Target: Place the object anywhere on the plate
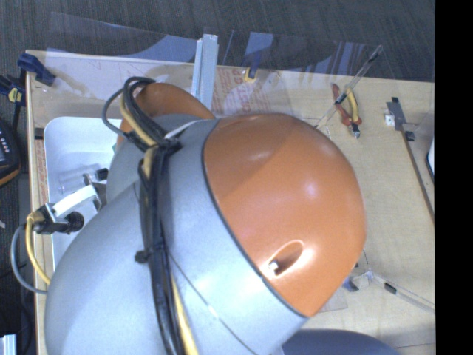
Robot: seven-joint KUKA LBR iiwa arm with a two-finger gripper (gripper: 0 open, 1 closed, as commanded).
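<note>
1 grey robot arm (111,272) with 1 large orange domed cap (288,205) takes up most of the view. 1 bundle of black cables (151,220) runs along its housing, and 1 yellow cable (33,261) loops at the left. 1 corner of a shallow white bin (63,139) is visible beside the arm. 1 light wooden surface (392,220) carries it. 1 upright pale metal post (207,69) stands at the back. 1 small red-and-yellow-handled item (347,109) lies on the surface at the far right.

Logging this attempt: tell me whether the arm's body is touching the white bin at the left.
Cannot tell. In the camera view the arm overlaps the white bin and hides most of it, so neither contact nor gap shows.
</note>
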